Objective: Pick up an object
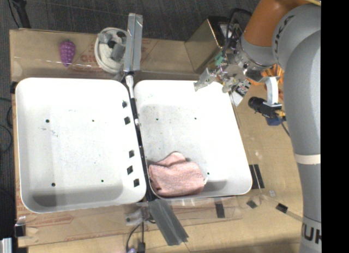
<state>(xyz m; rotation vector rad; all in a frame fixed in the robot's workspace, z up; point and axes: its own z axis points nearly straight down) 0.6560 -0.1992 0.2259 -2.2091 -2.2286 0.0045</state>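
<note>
Hovering tool: gripper (215, 79) hangs over the top edge of the right bin (229, 137), near its upper right corner, metal parts and wiring cluttered around it; whether it is apart or together cannot be told.
Arm: smooth grey casing with an orange band (267, 14) above the wrist, entering from the right side.
Task object: pink cloth (175, 174), soft and fuzzy, crumpled into a rough lump, lying against the lower left corner of the right bin, well apart from the gripper.
Right bin: shallow, white, rounded corners, lightly speckled floor, holding 1 item, the cloth.
Left bin: left bin (71, 137), same white shallow shape, floor bare apart from small dark dots.
Divider: the 2 bins touch along a middle seam with dark clips.
Bench: brown board (163, 55); a purple bumpy object (67, 52) and a white roll (110, 49) sit above the left bin.
Open room: most of the right bin floor lies clear between gripper and cloth.
</note>
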